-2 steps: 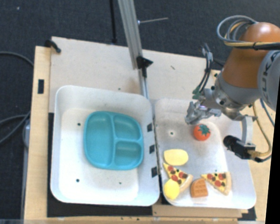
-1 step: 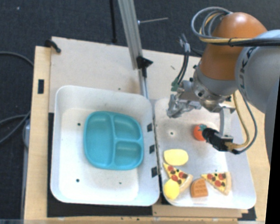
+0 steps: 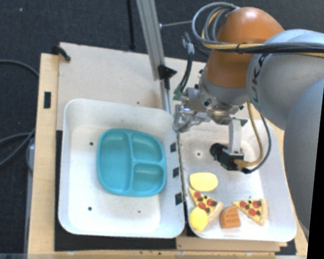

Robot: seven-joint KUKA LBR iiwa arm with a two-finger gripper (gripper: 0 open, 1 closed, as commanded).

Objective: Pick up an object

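Camera view shows you the gripper at the right bin's upper left corner; jaws state I cannot tell. Along its lower rim: two pizza slices, two yellow pieces, one orange piece. Left bin holds one teal tray

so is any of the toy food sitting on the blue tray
No, the blue tray lies alone in the left bin; the toy food is in the right bin.
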